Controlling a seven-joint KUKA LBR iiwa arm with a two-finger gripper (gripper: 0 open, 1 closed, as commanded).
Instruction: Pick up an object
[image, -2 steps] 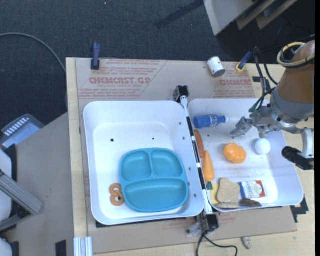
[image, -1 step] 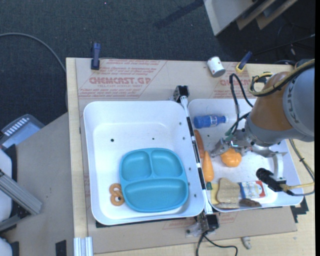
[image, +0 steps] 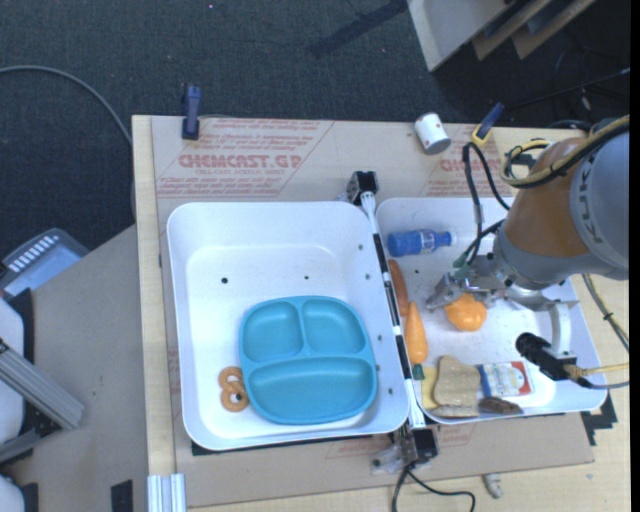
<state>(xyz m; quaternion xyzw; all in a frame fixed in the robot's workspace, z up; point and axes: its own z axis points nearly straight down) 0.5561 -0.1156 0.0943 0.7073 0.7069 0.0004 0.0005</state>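
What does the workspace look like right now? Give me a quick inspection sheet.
Surface: wooden bench bearing left bin and right bin side by side.
Job's things: right bin holds blue bottle, orange ball, carrot, bread slice, small packet.
Clutter: left bin holds blue divided plate with a pretzel beside it; white roll and blue clip on the bench.
Pincer: low over the right bin, right by the orange ball; grasp cannot be judged.
Cables: black and yellow leads on the arm.
Surroundings: dark carpet.
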